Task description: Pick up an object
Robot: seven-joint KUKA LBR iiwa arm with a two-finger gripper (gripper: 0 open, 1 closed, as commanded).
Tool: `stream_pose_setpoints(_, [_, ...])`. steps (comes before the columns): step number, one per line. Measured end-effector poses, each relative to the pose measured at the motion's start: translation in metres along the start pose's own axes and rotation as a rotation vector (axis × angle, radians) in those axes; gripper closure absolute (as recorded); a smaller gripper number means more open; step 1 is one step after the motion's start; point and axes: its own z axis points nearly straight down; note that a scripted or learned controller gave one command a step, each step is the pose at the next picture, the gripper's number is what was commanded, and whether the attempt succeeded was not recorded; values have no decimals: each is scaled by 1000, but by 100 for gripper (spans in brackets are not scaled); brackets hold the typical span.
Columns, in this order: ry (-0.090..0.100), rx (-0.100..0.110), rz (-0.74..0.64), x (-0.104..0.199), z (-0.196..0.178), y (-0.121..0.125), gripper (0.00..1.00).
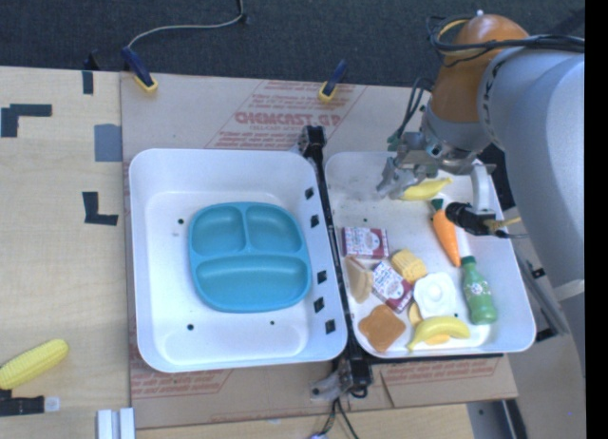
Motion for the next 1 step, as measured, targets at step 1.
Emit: stream_pose_setpoints(1, [0,0,0,0,0,0,0])
